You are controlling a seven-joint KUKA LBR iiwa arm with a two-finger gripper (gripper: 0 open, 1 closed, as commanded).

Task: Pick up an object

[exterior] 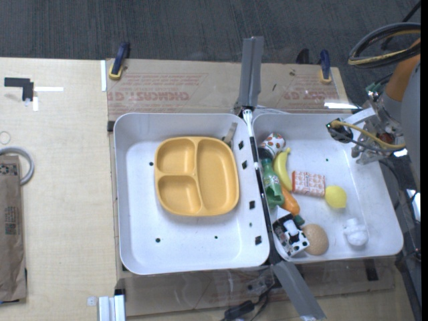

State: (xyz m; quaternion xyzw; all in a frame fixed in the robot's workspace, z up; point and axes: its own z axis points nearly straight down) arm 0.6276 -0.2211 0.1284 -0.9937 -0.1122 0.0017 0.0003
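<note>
The right bin [374,246] holds several small objects. A banana [283,169] lies beside a green bottle [271,180] and an orange piece [291,204] along the left wall. A red-and-white box [308,182] and a yellow lemon [336,196] sit in the middle. Toward the front are a tan ball [315,239], a black-and-white item [290,235] and a white crumpled thing [356,233]. My gripper [366,142] hovers over the bin's right rear edge, above and to the right of the lemon, with nothing seen in it.
A yellow divided plate [197,176] fills the middle of the left bin [134,246]. A spotted white ball [271,142] rests at the right bin's back left. Cables [378,42] loop behind the arm. A grey divider post [251,72] rises between the bins.
</note>
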